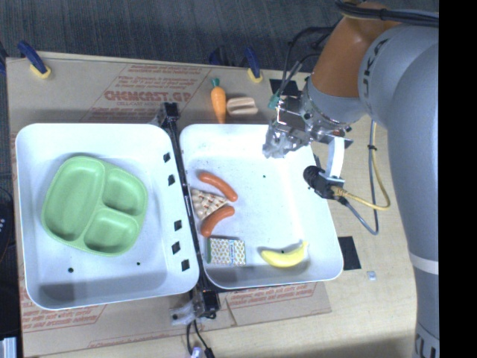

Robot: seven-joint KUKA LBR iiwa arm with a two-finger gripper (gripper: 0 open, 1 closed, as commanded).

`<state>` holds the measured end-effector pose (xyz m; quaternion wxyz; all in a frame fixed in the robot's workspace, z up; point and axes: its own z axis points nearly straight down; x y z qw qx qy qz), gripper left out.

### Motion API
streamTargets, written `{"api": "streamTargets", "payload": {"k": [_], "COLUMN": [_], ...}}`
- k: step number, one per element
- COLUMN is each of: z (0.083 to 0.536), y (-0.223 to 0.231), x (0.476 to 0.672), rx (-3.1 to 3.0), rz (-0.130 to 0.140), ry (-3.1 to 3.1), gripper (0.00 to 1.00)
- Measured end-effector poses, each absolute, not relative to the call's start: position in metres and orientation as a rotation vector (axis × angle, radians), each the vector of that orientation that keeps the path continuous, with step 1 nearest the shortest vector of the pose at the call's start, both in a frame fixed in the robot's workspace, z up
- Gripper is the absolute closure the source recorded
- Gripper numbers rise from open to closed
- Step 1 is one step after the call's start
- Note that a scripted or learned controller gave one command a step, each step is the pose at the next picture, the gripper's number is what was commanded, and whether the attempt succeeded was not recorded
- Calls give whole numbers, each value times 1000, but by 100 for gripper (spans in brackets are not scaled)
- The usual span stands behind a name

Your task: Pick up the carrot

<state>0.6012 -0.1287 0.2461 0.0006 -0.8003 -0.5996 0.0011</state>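
The carrot (218, 103), orange with a green top, lies on the cardboard just beyond the far rim of the right bin (257, 136), outside both bins. My gripper (277, 146) hangs over the far right part of that bin. It is to the right of the carrot and a little nearer the camera, apart from it. Nothing shows in the gripper.
A small bun-like piece (241, 107) lies right beside the carrot. The right bin holds two sausages (217, 185) (218, 218), a waffle wedge (204, 200), a patterned packet (226, 250) and a banana (284, 256). A green divided plate (93, 203) sits in the left bin. Blue clamps (253, 64) grip the far edge.
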Motion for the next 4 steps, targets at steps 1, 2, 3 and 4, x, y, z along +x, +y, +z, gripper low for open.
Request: {"api": "streamTargets", "payload": {"k": [1, 2, 3, 4], "z": [191, 201, 211, 222], "y": [-39, -39, -38, -37], "x": [604, 604, 604, 605], "rx": [-2769, -2762, -2755, -2749], "rz": [8, 11, 13, 15], "ry": [-1473, -1480, -1486, -1493], "gripper": [100, 100, 100, 100]}}
